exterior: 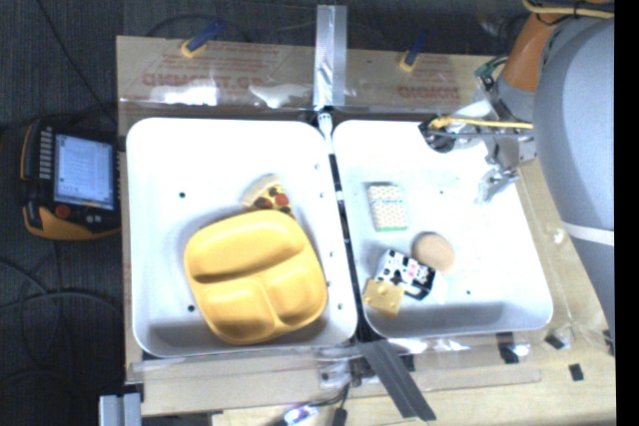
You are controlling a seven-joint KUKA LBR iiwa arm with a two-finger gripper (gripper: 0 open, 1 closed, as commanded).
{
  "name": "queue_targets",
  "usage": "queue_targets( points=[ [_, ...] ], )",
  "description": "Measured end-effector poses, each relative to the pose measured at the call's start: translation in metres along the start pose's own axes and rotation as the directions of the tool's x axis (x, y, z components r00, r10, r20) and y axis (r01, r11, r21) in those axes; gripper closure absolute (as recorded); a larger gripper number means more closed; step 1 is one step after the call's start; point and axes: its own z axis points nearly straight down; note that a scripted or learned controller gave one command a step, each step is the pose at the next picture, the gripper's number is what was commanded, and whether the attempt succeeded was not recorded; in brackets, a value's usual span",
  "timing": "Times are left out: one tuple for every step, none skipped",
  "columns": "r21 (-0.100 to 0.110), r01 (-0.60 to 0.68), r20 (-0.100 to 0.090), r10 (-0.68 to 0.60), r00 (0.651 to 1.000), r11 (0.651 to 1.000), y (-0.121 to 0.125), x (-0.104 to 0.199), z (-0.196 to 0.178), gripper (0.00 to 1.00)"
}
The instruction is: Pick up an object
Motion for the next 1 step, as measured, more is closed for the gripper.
queue_targets(
  points=[
    [-0.003,-0.038,-0.002,0.038,0.999,0.999,0.0375,-0.0030,-0.0884,0.00]
  ],
)
